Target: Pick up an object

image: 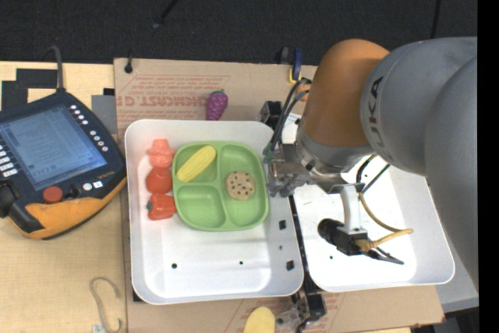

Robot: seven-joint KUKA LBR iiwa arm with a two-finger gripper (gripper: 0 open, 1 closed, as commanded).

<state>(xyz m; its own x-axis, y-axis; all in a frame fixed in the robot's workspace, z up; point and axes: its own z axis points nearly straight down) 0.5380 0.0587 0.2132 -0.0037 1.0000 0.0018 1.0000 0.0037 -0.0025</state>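
Toy corn cob [195, 161] on a green divided plate [204, 210] in the left bin [203, 281], jaws close by the plate's right rim.
Corn in the plate's upper-left compartment, long axis slanting from lower left to upper right; speckled cookie [240, 185] in the upper-right compartment. Grey arm [421, 113], letters "UKA" readable on its side, bent down from the right, orange band [343, 97] above the seam between the bins; jaws' state, spread or pressed together, impossible to tell. Red upside-down print on the cardboard [171, 93] behind, not legible.
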